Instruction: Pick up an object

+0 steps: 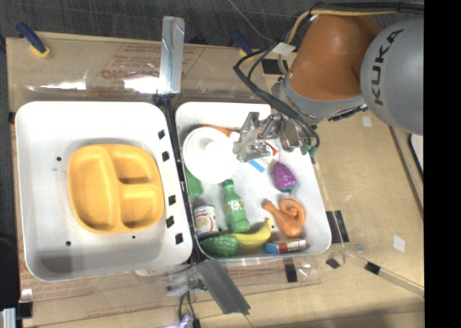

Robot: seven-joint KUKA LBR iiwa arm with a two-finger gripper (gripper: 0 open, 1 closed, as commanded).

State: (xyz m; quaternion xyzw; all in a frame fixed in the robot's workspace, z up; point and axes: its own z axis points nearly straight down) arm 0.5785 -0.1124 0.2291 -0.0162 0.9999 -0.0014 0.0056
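My gripper [251, 143] hangs low over the upper middle of the right bin [317, 197], at the right rim of a white bowl [207, 156]. A small white, red and blue packet [261, 158] lies just beneath it. Whether it touches either one is not visible. A purple fruit [283, 176] sits just to its right. Nearer the front lie a green bottle [232, 205], an orange curled toy [288, 217], a banana [255, 235], a small can [205, 219], a dark green vegetable [220, 245] and a marker [285, 247].
The left bin [36, 139] holds a yellow divided tray [115, 188]. The arm's orange band [328, 56] and cables [252, 74] overhang the right bin's back right corner. An orange item [220, 132] peeks out behind the bowl.
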